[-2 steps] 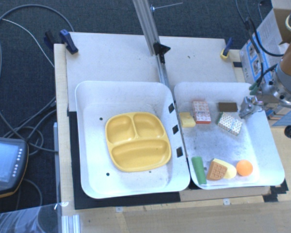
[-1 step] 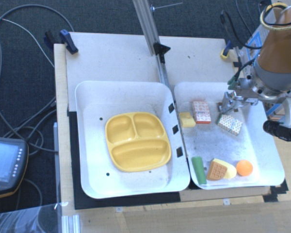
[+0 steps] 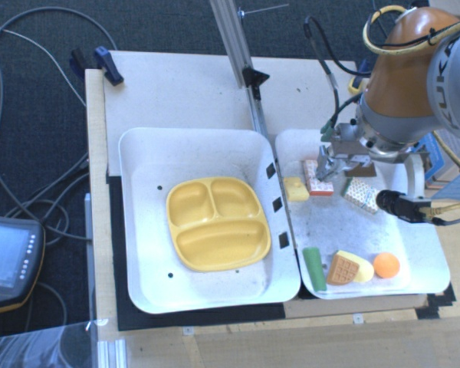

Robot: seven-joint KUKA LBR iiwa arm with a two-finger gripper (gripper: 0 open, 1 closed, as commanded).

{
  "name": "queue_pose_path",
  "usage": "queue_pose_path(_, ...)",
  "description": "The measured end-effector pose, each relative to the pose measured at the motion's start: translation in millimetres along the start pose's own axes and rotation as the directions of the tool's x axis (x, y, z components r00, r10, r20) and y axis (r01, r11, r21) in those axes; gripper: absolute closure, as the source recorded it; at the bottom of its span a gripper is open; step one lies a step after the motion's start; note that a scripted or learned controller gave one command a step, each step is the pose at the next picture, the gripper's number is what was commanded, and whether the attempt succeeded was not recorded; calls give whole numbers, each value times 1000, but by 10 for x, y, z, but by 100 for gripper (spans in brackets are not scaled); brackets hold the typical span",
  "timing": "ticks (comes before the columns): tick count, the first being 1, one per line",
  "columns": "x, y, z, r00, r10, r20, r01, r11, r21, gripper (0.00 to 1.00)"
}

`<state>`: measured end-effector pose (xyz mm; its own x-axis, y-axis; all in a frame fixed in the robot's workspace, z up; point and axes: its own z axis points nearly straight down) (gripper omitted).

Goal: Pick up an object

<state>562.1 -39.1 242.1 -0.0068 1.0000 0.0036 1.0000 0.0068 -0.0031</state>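
Two white bins (image 3: pixel 138 205) on a pale bench; a yellow divided plate (image 3: pixel 217 223); a green stick (image 3: pixel 313 267), an orange ball (image 3: pixel 386 265), a tan waffle (image 3: pixel 342 269), a red-and-white box (image 3: pixel 317 179), a white box with a fine speckled pattern (image 3: pixel 361 195)

Two bins sit side by side on the bench (image 3: pixel 184 83). The left bin (image 3: pixel 138 175) holds a divided plate (image 3: pixel 217 224) near its middle. In the right bin (image 3: pixel 425 259), a block (image 3: pixel 296 188) lies at the far left by the dividing wall, with a small box (image 3: pixel 317 179) just to its right and a patterned box (image 3: pixel 361 194) further right. Along the near edge, from left to right, lie a cylinder (image 3: pixel 313 267), a waffle (image 3: pixel 343 269) and a ball (image 3: pixel 386 265). The gripper (image 3: pixel 331 162) hangs over the small box.
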Motion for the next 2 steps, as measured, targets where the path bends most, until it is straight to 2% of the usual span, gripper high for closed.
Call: queue_pose_path(2,1045,-34,208,1000,1,1,-1,1000,2,100)
